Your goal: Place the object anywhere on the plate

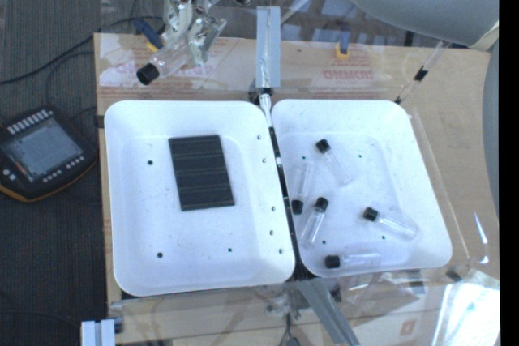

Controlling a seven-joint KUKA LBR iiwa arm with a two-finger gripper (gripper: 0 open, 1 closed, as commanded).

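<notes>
Camera view from above: the robot's metal two-finger hand [188, 22] hangs over the bench [324, 69] behind the left white bin [122, 198], gripping a clear plastic vial with a black cap [159, 66]. A dark ribbed rectangular plate [201, 172] lies in that bin. Five similar vials [332, 160] lie in the right white bin [405, 134].

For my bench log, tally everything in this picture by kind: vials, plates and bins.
Loose vials in the right bin: 5
Held vial between the fingers of the gripper: 1
Dark plate in the left bin: 1
White bins: 2
Total: 9
</notes>
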